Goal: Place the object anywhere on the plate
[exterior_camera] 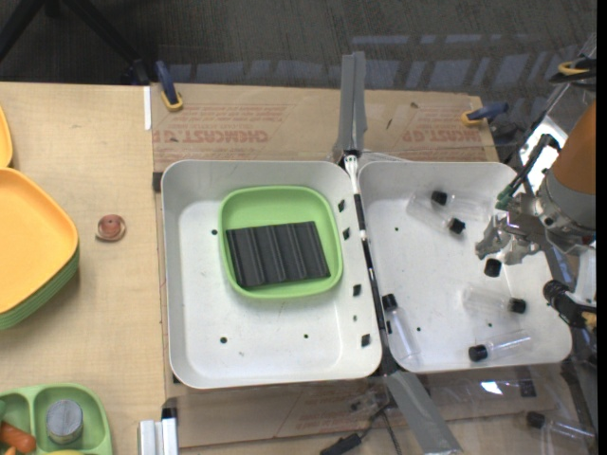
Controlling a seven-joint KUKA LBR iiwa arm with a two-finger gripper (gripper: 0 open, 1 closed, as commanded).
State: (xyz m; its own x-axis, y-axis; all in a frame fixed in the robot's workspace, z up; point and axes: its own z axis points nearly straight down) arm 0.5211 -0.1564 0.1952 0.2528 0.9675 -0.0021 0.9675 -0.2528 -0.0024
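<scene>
You are hovering the gripper [500,245] over the right bin [417,325], beside a black-capped vial [492,267], to pick for the green plate [280,207]; finger state I cannot tell.

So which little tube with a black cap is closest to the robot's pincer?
The tube just under the pincer, in the right bin. Its black cap sits almost at the pincer; the other tubes lie farther off, near the bin's top and bottom.
</scene>
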